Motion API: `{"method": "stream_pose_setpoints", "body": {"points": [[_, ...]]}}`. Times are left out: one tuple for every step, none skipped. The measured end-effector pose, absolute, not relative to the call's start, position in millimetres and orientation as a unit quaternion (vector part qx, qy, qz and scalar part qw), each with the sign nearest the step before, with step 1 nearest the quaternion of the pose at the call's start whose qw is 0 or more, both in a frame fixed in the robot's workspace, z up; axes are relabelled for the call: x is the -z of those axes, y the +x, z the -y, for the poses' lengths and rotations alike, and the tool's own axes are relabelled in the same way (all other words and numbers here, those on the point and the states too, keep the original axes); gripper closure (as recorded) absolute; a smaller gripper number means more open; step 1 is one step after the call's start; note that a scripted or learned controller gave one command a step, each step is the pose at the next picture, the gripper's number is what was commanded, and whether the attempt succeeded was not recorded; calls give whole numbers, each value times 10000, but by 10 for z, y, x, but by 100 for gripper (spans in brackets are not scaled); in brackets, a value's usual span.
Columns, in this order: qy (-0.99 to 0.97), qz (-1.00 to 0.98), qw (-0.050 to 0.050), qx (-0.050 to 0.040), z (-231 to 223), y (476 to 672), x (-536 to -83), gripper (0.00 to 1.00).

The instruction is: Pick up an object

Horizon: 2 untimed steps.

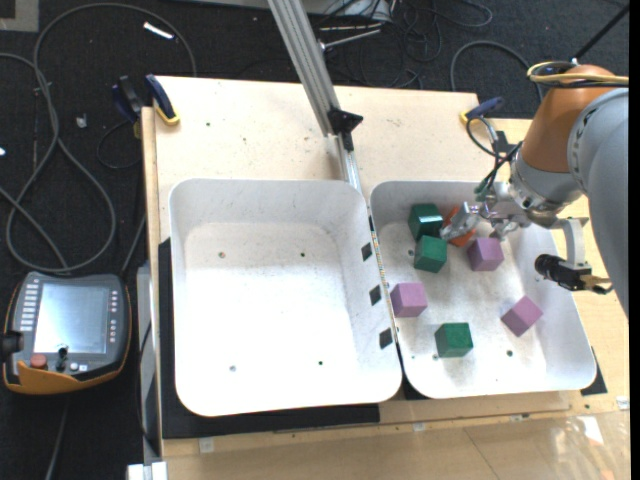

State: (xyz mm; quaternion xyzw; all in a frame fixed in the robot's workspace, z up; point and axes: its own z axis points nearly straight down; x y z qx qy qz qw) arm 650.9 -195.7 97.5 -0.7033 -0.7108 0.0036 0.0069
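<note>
The right bin (560, 363) holds three green cubes (425, 218) (431, 254) (454, 339) and three purple cubes (485, 253) (408, 298) (521, 315). My gripper (470, 220) reaches in from the right, low over the bin's far part, between the top green cube and the upper purple cube. An orange-red piece (460, 234) lies right at its fingertips, touching the purple cube's left side. I cannot tell whether that piece is between the fingers.
The left bin (200, 268) sits beside the right one. A slanted metal pole (305, 53) ends at the bins' shared far corner. Blue-and-yellow clamps (160, 98) grip the board's far corners. A teach pendant (65, 328) lies on the floor at left.
</note>
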Motion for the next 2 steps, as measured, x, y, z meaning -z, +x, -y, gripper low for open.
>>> {"method": "stream_pose_setpoints", "body": {"points": [[-7022,7114,236,-174,1966,6655,-985,0],[-7029,7105,267,-209,1976,6631,-1072,100]]}}
